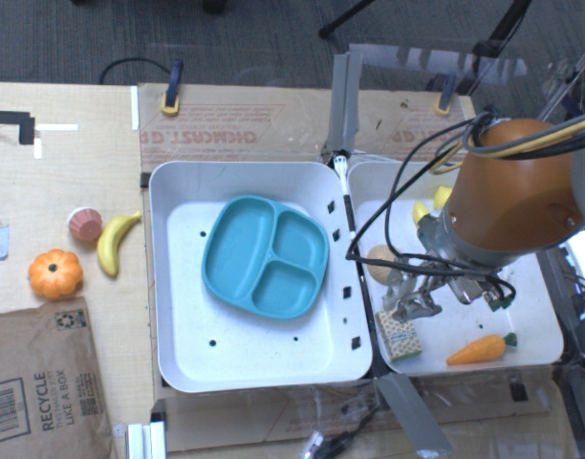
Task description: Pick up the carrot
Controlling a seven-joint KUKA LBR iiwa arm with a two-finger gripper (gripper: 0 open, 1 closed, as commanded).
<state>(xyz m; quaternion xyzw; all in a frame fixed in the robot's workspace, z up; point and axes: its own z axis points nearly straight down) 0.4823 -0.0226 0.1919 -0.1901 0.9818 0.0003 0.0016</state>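
- Blue divided plate [266, 256] — lying in the left bin [178, 352]
- Banana [114, 242], pumpkin [55, 273], pink cupcake [85, 225] — together on the bench
- Small patterned box [399, 338], right bin

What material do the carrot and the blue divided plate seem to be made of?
The carrot looks like moulded plastic or foam: even orange, matte, with a stiff little green top. The blue divided plate seems to be hard plastic: uniform turquoise, smooth rounded ridges between three compartments, with only a slight sheen. Neither can be told for certain.

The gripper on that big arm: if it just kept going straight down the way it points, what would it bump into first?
Probably the small patterned box lying just below the gripper in the right bin, or the bin floor beside it; depth is hard to judge. The carrot lies off to the side.
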